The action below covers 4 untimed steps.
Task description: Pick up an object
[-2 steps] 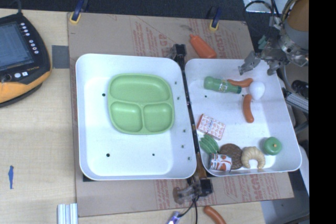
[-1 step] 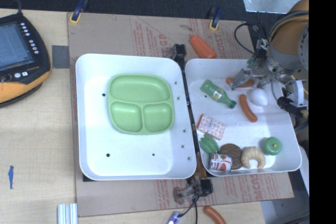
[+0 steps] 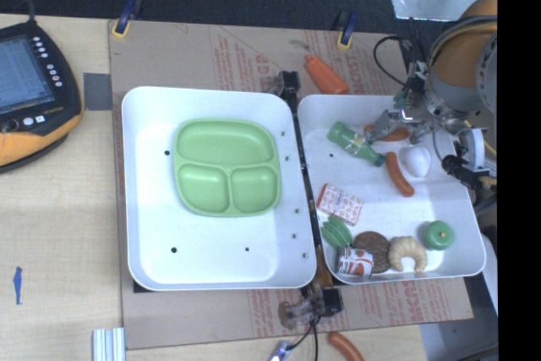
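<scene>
surface (image 3: 51, 224): pale wood, with a brown cardboard sheet (image 3: 211, 55) under both bins, clipped at the far edge; dark floor beyond.
left bin (image 3: 152, 258): white and shallow, holding a green divided plate (image 3: 226, 166) near its middle.
right bin (image 3: 456, 207): white, touching the left bin along the shared edge, with the small objects scattered in it.
far part of right bin: a green bottle (image 3: 355, 143) lying tilted, a white egg (image 3: 416, 160), and a red sausage (image 3: 400, 173) just beside the egg.
middle: a red-and-white packet (image 3: 340, 203) lying flat.
near edge: a green leafy piece (image 3: 336, 232), a can (image 3: 356, 264), a dark round cookie (image 3: 374, 248), a croissant (image 3: 407, 253), and a green round vegetable (image 3: 438, 234).
outside the bins: an orange carrot (image 3: 325, 75) on the cardboard at the far side.
gripper (image 3: 396, 124): low over the far right part of the right bin, between the bottle and the egg.
fingers: cannot tell whether spread or pressed together; nothing seen between them.
left of the surface: a teach pendant (image 3: 30, 93) with a lit screen.
</scene>
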Motion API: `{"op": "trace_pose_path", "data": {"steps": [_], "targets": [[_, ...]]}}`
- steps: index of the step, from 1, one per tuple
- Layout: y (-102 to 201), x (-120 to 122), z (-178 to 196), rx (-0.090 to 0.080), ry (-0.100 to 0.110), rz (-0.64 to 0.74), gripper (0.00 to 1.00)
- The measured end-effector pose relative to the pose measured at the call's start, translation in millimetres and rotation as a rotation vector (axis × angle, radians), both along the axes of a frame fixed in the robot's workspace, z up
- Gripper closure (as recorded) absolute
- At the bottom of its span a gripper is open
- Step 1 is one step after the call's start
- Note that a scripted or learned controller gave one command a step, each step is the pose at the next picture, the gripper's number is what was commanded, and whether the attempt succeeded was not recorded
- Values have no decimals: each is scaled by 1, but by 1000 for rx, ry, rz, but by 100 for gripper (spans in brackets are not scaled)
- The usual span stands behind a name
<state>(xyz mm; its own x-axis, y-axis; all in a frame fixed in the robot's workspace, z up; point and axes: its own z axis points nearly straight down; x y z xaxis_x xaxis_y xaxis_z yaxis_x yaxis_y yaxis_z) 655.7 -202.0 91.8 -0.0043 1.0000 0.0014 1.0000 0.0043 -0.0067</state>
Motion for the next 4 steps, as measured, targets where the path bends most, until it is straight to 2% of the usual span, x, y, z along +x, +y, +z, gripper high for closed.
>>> {"op": "trace_pose_path", "data": {"steps": [1, 3, 4], "targets": [[-9, 1, 0, -2, -6, -1, 0], [-4, 0, 0, 0, -3, -1, 0], [-10, -67, 0, -3, -3, 1, 0]]}}
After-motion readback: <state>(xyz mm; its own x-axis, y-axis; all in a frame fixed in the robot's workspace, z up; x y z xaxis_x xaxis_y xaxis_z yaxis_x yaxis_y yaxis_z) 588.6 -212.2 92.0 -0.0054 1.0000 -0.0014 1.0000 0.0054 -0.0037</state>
